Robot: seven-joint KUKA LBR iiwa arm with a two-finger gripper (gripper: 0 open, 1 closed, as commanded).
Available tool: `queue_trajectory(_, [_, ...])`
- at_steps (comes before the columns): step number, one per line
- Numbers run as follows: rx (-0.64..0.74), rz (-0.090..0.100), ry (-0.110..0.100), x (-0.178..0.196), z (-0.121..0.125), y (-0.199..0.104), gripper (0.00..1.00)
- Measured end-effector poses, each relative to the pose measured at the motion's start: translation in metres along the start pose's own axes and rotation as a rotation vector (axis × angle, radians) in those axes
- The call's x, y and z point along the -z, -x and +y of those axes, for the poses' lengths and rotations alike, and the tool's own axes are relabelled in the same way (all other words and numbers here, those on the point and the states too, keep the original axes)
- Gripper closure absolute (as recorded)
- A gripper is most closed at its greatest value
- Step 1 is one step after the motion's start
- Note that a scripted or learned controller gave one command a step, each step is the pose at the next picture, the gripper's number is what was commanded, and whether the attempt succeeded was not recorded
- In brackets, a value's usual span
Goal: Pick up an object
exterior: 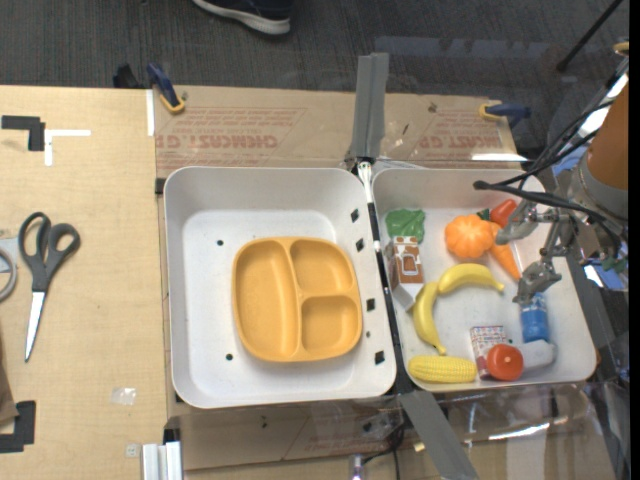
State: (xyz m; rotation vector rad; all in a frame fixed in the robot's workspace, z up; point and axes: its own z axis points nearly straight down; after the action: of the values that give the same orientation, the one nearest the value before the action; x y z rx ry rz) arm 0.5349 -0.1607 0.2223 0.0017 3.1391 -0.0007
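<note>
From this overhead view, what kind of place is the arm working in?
Probably a robot lab bench for pick tests, not a kitchen: two white bins taped to cardboard, toy food such as a banana in one, scissors on the bench and someone's shoe on carpet.

I count two white bins (180, 298) (575, 363), one yellow divided plate (297, 298), one banana (450, 293), one corn cob (443, 370), one tomato (504, 362), one carrot (505, 259), one scissors (40, 268).
</note>
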Motion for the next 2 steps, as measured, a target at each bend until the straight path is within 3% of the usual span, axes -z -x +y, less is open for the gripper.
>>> queue_trajectory(1, [-0.091,-0.003,-0.001,-0.071,-0.06,0.065,0.0])
queue_trajectory(2, [-0.105,-0.008,-0.002,-0.126,-0.06,0.077,0.0])
